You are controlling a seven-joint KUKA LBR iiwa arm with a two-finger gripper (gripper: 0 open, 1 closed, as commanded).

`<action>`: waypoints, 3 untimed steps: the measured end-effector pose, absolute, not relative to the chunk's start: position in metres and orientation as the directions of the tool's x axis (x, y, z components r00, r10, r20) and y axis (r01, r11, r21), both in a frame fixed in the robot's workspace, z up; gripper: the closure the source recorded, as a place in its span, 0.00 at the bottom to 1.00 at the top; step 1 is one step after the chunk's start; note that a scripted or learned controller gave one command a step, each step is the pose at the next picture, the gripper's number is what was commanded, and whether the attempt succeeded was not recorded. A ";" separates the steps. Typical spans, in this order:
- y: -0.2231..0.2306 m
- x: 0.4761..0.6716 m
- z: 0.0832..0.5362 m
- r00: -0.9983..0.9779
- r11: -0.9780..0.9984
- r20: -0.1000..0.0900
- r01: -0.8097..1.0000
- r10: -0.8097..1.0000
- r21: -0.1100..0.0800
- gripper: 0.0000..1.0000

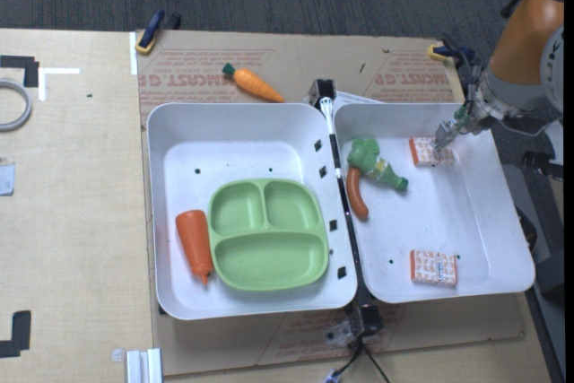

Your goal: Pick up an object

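**A:** While we wait on the arm, take me through the bench from the near edge.

**B:** Near corner of the right bin point(502, 193), a small red-and-white packet point(434, 267) lies flat, untouched. In the left bin point(161, 193), a green divided plate point(268, 234) with an orange carrot-like piece point(194, 243) just beside it on the left.

**A:** And further in?

**B:** Middle of the right bin, a sausage point(357, 194) hugs the left wall, a green toy vegetable point(375, 162) touching its far end. Then the action: a second red-and-white packet point(425, 151) at the far side, and the gripper point(447, 136) is right down at it.

**A:** Has it got hold?

**B:** Can't tell. The fingertips are too small here to say whether they're apart or together, and the packet looks flat on the bin floor. My read: the approach is made, the grasp and lift are left.

**A:** Beyond the bins?

**B:** One toy carrot point(253, 82) on the cardboard point(197, 72).
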State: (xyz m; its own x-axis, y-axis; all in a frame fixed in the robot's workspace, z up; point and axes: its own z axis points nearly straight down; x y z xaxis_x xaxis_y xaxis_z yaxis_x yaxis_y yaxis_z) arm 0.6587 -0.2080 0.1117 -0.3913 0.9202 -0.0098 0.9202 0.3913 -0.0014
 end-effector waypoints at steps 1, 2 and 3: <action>-0.208 0.659 0.112 -0.391 0.391 -0.009 0.920 0.920 -0.001 0.00; -0.182 0.642 0.100 -0.594 0.594 -0.016 0.804 0.804 0.008 0.00; -0.152 0.661 0.100 -0.922 0.922 -0.013 0.386 0.386 -0.007 0.00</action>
